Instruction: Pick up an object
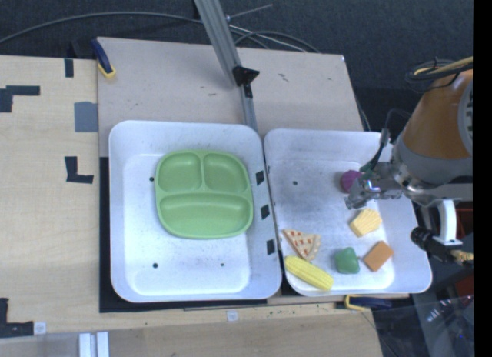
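Note:
The right bin [307,155] holds several toy foods. A small purple piece [350,179] lies right of the bin's middle. My gripper [361,192] is low in the bin, right beside the purple piece on its right and just above a yellow block [366,222]. The gripper's body partly covers the purple piece, and I cannot see whether they touch. Along the front of the bin lie an orange block [377,255], a green piece [346,261], a yellow corn cob [309,273] and a pizza slice [301,242].
The left bin [131,217] holds a green divided plate [204,194]. A grey metal post [219,28] slants up from the back edge between the bins. The arm's orange band [438,121] hangs over the right bin's right side.

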{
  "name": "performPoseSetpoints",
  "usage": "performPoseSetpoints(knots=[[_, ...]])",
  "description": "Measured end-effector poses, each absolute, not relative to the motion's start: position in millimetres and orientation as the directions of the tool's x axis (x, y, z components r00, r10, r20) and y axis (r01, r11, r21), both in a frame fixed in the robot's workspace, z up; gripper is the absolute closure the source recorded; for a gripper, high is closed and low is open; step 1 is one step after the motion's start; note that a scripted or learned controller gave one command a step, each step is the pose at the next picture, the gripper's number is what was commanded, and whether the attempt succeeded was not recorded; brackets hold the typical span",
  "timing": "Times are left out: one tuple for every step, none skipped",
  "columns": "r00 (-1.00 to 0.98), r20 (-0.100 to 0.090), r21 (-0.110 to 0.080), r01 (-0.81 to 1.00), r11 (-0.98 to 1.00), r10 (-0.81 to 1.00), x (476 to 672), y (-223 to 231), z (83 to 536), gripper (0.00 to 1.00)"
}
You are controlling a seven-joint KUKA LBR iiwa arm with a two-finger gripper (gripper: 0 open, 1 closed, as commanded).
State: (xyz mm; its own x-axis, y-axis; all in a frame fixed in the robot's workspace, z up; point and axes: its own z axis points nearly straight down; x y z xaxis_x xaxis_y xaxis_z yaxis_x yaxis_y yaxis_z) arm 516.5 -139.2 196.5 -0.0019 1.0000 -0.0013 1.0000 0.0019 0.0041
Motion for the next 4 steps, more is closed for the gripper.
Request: performPoseSetpoints(knots=[[-0.002, -0.002, 0.005, 1.000, 0.002, 1.000, 523.8, -137, 258, 1.00], [-0.007, 0.002, 0.000, 1.000, 0.007, 1.000, 546.6, -89, 262, 1.00], [-0.006, 0.000, -0.002, 1.000, 0.006, 1.000, 567.4, -43, 244, 1.00], [-0.007, 0.002, 0.000, 1.000, 0.007, 1.000, 588.6, 4, 249, 1.00]])
